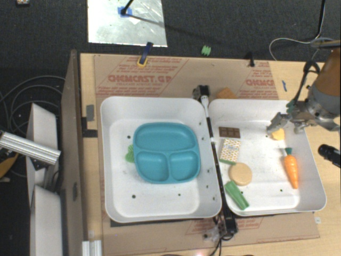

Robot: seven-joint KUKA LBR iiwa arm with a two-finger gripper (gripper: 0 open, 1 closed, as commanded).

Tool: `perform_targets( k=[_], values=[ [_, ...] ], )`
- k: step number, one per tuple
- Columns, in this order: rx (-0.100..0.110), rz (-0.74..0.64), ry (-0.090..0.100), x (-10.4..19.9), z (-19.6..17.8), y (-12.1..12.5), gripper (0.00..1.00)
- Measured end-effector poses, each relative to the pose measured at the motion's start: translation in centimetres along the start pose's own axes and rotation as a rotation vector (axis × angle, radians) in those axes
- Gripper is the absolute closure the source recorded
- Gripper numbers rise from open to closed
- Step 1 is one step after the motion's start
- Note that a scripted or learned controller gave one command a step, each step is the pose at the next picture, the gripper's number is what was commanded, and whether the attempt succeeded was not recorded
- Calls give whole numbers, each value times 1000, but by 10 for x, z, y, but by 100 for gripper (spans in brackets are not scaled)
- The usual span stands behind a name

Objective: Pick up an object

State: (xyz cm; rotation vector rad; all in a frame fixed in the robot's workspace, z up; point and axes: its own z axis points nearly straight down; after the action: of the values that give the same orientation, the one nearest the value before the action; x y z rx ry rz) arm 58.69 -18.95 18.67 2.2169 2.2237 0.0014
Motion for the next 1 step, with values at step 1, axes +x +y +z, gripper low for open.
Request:
perform_targets(
  k=[1],
  values=[
    [-3, 1, -1, -17, -13, 15, 0]
  ],
)
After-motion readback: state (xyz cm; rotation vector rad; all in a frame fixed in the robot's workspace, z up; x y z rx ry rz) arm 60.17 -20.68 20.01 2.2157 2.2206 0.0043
